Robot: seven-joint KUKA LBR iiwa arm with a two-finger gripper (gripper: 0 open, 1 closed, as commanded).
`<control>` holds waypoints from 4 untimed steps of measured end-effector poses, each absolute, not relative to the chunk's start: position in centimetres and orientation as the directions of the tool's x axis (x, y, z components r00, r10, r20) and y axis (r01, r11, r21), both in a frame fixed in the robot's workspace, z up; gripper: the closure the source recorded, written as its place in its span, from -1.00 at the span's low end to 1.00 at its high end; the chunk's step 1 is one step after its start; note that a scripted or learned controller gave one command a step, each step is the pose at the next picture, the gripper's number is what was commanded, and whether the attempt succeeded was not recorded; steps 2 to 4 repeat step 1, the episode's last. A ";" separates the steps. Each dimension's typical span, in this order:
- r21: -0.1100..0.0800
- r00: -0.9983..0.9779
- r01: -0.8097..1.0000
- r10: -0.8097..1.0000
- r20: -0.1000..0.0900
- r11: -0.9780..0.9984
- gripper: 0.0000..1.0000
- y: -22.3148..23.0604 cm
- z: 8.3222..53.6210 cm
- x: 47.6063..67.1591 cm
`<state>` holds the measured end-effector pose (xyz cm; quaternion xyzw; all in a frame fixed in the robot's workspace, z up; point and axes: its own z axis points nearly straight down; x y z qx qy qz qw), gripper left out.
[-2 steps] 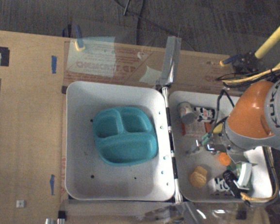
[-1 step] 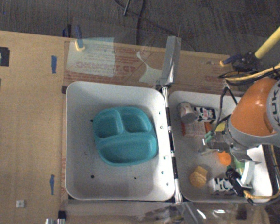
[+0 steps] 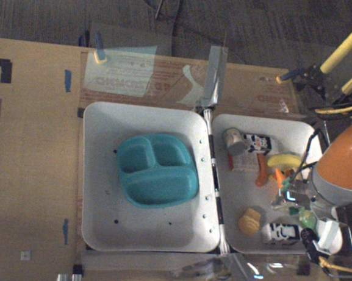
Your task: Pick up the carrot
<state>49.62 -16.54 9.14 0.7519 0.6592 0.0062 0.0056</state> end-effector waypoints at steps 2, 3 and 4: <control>0.000 0.054 0.999 0.999 0.000 -0.054 1.00 -10.0 18.5 52.7; 0.000 0.054 0.999 0.999 0.000 -0.054 1.00 -10.0 18.5 52.7; 0.000 0.054 0.999 0.999 0.000 -0.054 1.00 -10.0 18.5 52.7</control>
